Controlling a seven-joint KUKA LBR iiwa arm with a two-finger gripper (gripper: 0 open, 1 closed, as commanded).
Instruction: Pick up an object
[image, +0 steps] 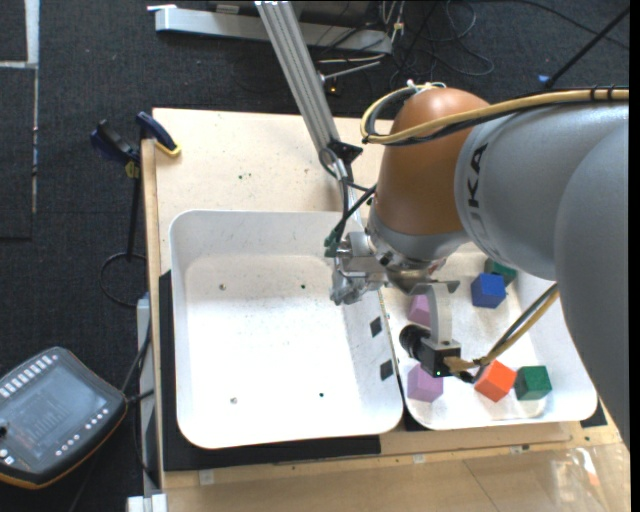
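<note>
A grey teach pendant (50, 415) lies left of the bench (240, 150), a blue clamp (128, 140) at its far-left corner.

The arm (540, 190) is running off the picture at 3 o'clock and is covering the right bin (572, 402) from 12 to 3 o'clock. A green block (503, 271) at the blue cube's (488, 291) 1 o'clock is showing one corner; the arm is hiding the remainder. The arm is also overlapping a purple block (419, 309) at the bin's 9 o'clock. The pendant (50, 415) at 8 o'clock is being cut by the left edge. Dark specks (233, 400) in the left bin (190, 240) are reading too small to identify. The gripper (343, 292) is showing too little detail to judge.
</note>
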